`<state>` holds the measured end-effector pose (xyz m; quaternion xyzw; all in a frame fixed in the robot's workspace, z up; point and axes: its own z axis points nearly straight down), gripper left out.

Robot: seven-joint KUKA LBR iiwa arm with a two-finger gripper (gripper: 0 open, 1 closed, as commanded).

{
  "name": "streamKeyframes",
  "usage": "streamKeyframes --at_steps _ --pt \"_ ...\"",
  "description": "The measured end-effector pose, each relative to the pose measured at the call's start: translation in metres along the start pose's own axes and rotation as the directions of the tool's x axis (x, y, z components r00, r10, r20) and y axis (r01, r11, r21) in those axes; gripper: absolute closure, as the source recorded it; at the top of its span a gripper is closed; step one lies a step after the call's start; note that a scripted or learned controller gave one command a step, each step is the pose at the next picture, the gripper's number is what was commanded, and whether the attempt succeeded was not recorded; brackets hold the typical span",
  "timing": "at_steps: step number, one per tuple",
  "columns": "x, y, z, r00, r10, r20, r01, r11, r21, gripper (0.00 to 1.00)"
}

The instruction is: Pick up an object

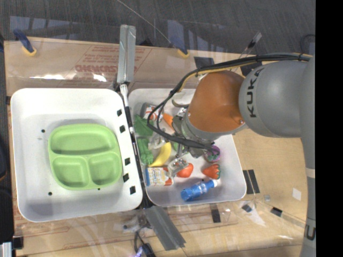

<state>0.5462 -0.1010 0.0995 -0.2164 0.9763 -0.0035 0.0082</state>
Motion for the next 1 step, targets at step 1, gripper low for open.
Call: streamKeyframes --at_steps 1 --pt "0.0041 0.0041 -0.0007 1.0 0.0 0.003 0.0 1.0 0.006 0.0"
